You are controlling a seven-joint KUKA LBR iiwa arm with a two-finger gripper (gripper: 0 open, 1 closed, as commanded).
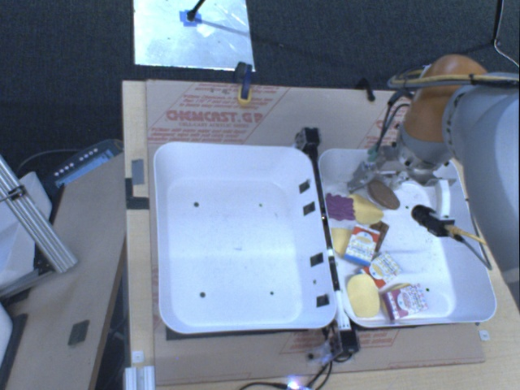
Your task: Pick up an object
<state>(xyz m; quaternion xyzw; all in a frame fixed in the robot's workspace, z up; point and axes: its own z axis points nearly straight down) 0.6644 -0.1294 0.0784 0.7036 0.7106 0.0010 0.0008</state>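
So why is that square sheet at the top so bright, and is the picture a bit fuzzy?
In the camera view the shiny sheet catches the light and washes out to near white; the left bin is evenly lit with only faint shadow; the arm looks soft, and the label on the red packet is unreadable.

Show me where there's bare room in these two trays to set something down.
The left tray has a floor that is bare from wall to wall. In the right tray, a bare strip runs between the packets and its right wall. Its left side is crowded: purple piece, yellow pieces, gripper above.
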